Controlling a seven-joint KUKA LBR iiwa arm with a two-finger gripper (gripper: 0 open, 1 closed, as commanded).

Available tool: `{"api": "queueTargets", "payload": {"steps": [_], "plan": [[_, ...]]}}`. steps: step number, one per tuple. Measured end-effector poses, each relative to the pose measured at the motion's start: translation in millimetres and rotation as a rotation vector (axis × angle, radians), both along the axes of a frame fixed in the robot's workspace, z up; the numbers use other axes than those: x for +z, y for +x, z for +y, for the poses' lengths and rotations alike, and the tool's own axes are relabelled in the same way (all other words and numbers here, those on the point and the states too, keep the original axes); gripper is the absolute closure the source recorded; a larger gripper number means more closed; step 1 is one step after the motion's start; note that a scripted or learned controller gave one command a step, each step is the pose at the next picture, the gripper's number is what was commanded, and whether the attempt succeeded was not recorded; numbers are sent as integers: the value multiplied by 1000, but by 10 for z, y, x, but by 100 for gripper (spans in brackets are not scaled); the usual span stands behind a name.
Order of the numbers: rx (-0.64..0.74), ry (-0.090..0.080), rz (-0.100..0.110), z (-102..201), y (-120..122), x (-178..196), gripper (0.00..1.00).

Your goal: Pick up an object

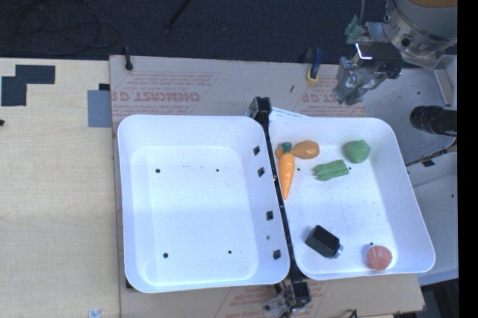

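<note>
Claw [349, 90] seen above desk [60, 182], beyond right bin [403, 182] far rim at 12 o'clock; nothing held; finger spread cannot be told. Right bin contents: carrot [286, 170] against divider at 10 o'clock, orange piece [305, 150] touching carrot top, green round piece [357, 151] at 1 o'clock, green long piece [331, 171] just beside it, black block [323, 242] at 6 o'clock, pink ball [379, 257] at 5 o'clock. Left bin [131, 160] noted alongside.

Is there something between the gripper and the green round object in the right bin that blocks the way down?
Nothing visible does. The gripper hangs above the right bin's far rim, and the green round object lies uncovered just inside, apart from the green long piece.
</note>
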State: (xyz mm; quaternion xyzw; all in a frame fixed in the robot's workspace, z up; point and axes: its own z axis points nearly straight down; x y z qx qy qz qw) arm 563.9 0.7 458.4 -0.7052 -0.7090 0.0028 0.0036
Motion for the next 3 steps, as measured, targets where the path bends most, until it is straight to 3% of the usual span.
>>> {"api": "queueTargets", "payload": {"steps": [1,2,3], "plan": [[0,-1,-2,600,-345,-149,100],[1,0,-6,1289,-720,4,100],[2,-2,-5,2064,-806,-65,100]]}}
